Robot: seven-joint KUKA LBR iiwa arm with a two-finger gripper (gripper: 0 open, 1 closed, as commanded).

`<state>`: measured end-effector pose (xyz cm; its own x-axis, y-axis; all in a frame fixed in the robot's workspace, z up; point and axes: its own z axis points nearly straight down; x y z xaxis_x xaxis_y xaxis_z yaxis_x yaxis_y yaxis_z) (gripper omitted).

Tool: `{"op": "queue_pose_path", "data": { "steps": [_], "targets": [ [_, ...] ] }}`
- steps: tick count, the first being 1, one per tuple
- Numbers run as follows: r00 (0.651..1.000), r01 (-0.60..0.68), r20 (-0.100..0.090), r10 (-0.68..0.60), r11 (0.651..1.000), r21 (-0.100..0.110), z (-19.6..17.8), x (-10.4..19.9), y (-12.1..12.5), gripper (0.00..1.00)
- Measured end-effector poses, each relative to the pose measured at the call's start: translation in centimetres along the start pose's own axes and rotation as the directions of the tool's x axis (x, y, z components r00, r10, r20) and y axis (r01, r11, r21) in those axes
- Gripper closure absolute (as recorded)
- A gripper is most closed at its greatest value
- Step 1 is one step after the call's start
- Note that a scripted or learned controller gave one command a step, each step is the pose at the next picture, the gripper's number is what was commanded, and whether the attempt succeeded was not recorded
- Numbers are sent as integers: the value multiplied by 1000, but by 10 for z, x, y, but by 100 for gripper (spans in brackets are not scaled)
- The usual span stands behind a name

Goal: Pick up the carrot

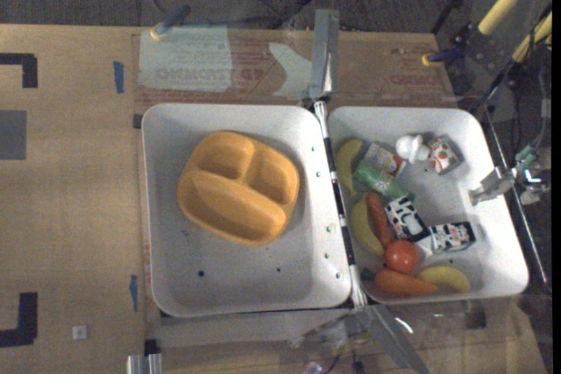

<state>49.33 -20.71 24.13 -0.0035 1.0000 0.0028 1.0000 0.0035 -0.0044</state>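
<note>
The carrot [405, 283] is orange and lies flat along the front wall of the right bin [504, 254], thick end to the left and tip pointing right. A red tomato [401, 256] touches it from behind, and a yellow lemon-like piece [445, 277] lies by its tip. The gripper [493, 187] is a small grey shape over the right rim of the same bin, well to the right of and behind the carrot. Nothing shows between it and the carrot.
The right bin also holds two bananas [348, 162] [363, 228], a green carton [379, 168], a white bottle [410, 147], a red-brown sausage [379, 219] and two cow-patterned cartons [405, 217]. An orange divided plate [238, 186] sits in the left bin [237, 276].
</note>
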Motion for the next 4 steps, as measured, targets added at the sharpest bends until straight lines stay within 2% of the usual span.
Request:
{"op": "queue_pose_path", "data": {
  "steps": [1, 2, 3, 4],
  "targets": [
    [996, 87, -6, -87, 996, -8, 121, -12, -9, 0],
    [964, -266, -29, 265, 964, -30, 132, -3, 4, 0],
    [996, -84, 2, 84, 996, -5, 96, -2, 19, 0],
    [999, 47, 3, -47, 999, -5, 74, 34, 30, 0]
  ]
}}
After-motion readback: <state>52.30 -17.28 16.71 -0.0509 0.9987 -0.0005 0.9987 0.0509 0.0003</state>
